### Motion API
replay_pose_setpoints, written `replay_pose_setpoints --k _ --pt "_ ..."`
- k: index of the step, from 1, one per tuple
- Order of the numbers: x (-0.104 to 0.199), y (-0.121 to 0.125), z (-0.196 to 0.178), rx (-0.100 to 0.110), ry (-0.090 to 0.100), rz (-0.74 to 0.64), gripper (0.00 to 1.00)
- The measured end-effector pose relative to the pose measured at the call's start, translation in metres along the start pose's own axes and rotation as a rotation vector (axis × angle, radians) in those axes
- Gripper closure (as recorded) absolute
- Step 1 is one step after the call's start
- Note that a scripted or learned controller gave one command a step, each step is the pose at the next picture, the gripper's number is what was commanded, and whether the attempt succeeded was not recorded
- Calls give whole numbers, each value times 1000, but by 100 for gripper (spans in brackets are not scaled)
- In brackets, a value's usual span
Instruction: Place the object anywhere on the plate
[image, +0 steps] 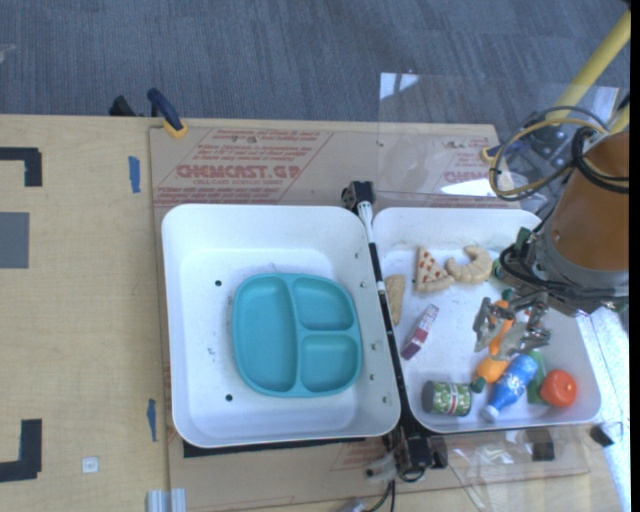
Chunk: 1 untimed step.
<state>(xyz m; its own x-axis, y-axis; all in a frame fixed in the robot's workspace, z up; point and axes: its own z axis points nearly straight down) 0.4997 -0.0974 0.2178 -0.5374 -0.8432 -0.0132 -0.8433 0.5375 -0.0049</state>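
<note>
Two white bins on cardboard-topped bench

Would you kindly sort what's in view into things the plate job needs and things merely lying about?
For the job: teal plate in the left bin; gripper; toy food in the right bin, such as the can.

Lying about: acrylic sheet, blue clamp.

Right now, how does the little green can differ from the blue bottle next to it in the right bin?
The green can is short and stubby; the blue bottle is longer and slimmer. The can lies closer to the divider between the bins, while the bottle sits beside the red tomato. The bottle lies at a slant with its white cap toward the near wall. Both are toy groceries lying on their sides.
</note>
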Motion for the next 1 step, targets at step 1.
replay_pose_setpoints --k 1 --pt "-59 55 34 -6 9 177 100"
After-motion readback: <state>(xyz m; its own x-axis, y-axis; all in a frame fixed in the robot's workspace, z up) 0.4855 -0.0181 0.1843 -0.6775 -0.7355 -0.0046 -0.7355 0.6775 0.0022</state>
